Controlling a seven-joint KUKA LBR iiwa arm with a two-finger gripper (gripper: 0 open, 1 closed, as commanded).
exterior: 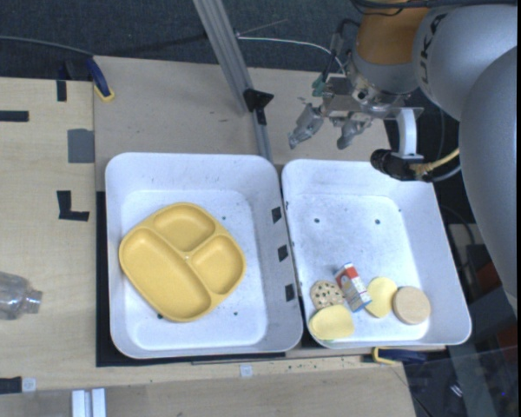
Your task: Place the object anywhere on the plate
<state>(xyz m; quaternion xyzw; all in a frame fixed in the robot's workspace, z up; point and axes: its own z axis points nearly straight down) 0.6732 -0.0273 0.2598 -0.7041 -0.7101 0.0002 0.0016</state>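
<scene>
Gripper (328, 132) hangs above the far rim of the right bin (443, 233), over the bench rather than the bin floor. Its 2 fingers are spread apart with nothing between them: released, carrying nothing. The height and offset read as a staging pose, clear of both bins before a descent.

Right bin holds the candidates, all bunched in the near corner:
- cookie (326, 294), dark-speckled, flat, touching the yellow piece below it
- yellow piece (332, 323), rounded, against the near wall
- small packet (353, 287), red and white, lying at a slant between the cookie and a 2nd pale yellow piece (382, 295)
- tan disc (412, 305), flat, just beside that 2nd piece

The task does not say which of these is the object; I cannot tell from here. Crowding matters: each item touches or nearly touches a neighbour, so a straight-down grasp likely nudges the others. The tan disc sits at the edge of the group and looks the easiest to isolate.

Left bin (122, 189) holds the plate (182, 261), yellow, 3 compartments, set at a slant near the middle. Nothing lies on it, so placement is not yet done.

Outside the bins: a clear bottle (7, 294) lies on the bench at the left, well apart from the work.
</scene>
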